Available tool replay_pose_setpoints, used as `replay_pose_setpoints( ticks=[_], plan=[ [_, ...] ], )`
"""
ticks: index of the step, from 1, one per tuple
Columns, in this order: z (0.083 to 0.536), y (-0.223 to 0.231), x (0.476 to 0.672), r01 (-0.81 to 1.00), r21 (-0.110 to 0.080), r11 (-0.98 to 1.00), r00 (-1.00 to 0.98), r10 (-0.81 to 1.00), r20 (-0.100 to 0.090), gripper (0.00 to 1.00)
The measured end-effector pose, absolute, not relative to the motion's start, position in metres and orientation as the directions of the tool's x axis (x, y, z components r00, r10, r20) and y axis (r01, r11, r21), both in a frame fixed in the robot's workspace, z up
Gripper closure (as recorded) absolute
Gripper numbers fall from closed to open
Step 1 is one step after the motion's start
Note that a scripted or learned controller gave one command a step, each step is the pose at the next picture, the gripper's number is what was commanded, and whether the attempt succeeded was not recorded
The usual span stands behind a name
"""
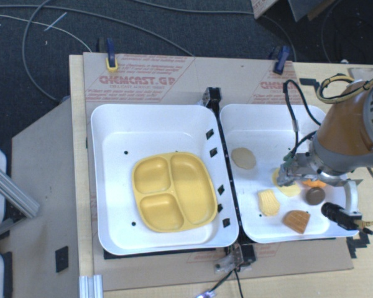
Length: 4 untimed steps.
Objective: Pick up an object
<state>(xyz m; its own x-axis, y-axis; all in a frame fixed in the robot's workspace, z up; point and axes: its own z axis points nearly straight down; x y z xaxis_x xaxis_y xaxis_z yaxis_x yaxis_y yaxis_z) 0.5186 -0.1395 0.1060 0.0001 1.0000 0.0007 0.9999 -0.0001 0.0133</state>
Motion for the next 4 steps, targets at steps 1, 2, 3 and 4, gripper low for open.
replay_pose_setpoints(
  ticks=[1, 2, 3, 4],
  plan=[
    [0.166, -0.146, 0.515, 1.000, 0.003, 0.000, 0.000, 1.000, -0.001, 1.00],
    [0.210, -0.143, 0.519, 1.000, 0.006, 0.001, -0.001, 1.000, -0.001, 1.00],
    [0.254, -0.148, 0.520, 1.000, 0.005, 0.001, -0.001, 1.000, -0.002, 1.00],
    [0.247, -0.099, 0.524, 1.000, -0.002, 0.005, -0.005, 1.000, 0.003, 1.00]
  ],
)
